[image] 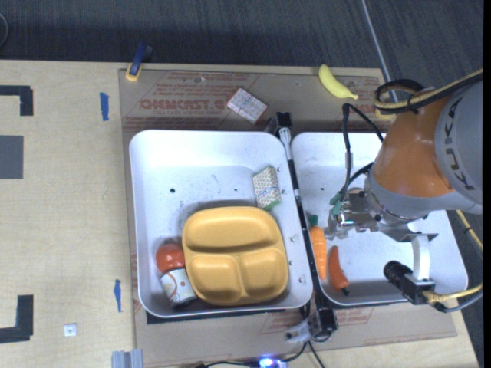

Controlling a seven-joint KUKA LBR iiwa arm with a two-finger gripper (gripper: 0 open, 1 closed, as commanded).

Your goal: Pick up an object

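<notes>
Now the gripper (343,219) hangs low in the right bin (322,153), near the carrot (317,248); its grip I cannot tell.

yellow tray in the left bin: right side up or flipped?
Flipped: the yellow tray shows three bulging compartment undersides, not hollows.

A wooden bench (61,228) is covered at its middle by a printed cardboard sheet (184,98). A yellow banana (336,83) is seen lying on the sheet's far right part, beyond the bins. A small patterned packet (246,104) lies on the sheet near the far edge. A blue clip (138,60) is fixed at the sheet's far left corner. Blue tape marks (104,106) and black tape corners (21,98) are noted on the bench's left side.
</notes>
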